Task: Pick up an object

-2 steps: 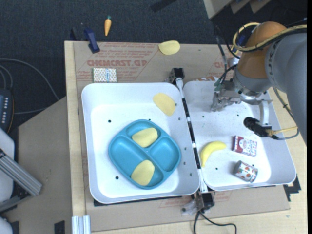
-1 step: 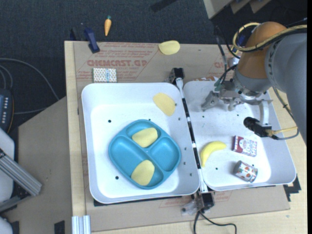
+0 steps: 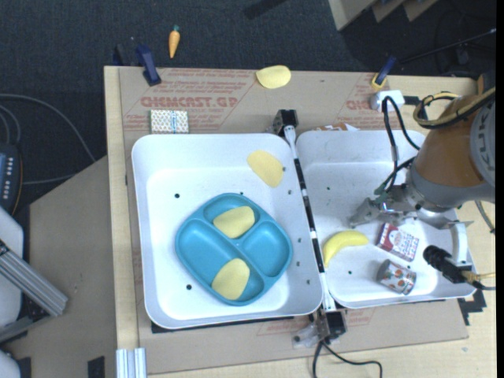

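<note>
My gripper (image 3: 376,209) hangs over the middle of the right bin (image 3: 346,150), below the grey arm with its orange band (image 3: 450,143). Just below and left of it a yellow banana-shaped piece (image 3: 344,244) lies by the bin's left wall. To the gripper's lower right lies a red and white carton (image 3: 398,241). Closer to the front rim a small can (image 3: 395,276) lies on its side. Nothing shows held in the gripper.
The left bin (image 3: 157,211) holds a blue divided plate (image 3: 260,250) with two yellow pieces (image 3: 234,221) (image 3: 231,278). Another yellow piece (image 3: 265,167) rests near that bin's back right corner. Cables (image 3: 402,132) run over the right bin's back. A yellow item (image 3: 273,76) lies on the bench behind.
</note>
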You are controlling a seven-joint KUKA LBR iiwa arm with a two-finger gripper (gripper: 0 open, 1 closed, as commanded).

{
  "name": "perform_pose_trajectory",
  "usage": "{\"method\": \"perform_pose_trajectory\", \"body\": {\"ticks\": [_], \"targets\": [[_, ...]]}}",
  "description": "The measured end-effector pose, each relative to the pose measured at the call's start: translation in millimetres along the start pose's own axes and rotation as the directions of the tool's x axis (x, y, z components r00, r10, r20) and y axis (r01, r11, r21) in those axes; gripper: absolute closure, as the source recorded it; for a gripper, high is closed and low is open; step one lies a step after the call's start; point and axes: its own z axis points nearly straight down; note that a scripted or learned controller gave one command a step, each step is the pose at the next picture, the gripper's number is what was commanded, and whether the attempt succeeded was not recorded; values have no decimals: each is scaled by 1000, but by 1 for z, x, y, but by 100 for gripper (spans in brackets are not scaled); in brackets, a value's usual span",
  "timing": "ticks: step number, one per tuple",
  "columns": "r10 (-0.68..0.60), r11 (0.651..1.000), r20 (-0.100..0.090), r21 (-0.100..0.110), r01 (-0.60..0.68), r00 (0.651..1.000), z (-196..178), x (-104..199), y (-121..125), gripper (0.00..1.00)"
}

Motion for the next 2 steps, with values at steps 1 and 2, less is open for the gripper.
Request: {"method": "perform_pose_trajectory", "body": {"ticks": [1,2], "targets": [[0,1000,0,0,0,1000,0,-36,-65,0],[-1,1000,-1,-3,1,1000,-10,-35,-64,100]]}}
